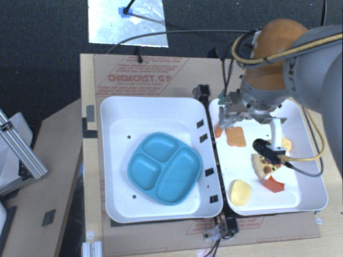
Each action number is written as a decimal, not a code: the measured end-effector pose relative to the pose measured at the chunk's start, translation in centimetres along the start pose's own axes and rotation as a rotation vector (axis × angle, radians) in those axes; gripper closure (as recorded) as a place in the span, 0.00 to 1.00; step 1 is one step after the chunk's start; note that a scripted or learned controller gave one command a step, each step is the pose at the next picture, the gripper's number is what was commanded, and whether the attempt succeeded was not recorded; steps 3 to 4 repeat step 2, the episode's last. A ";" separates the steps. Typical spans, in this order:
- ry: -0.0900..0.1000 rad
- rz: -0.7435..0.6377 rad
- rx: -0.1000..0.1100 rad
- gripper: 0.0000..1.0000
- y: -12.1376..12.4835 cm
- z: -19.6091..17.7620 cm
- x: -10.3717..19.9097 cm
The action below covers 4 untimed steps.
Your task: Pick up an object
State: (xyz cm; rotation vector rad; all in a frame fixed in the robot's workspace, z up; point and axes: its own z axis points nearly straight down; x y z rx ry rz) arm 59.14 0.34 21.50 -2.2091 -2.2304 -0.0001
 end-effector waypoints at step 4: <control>0.001 -0.001 -0.003 1.00 -1.4 -1.3 10.6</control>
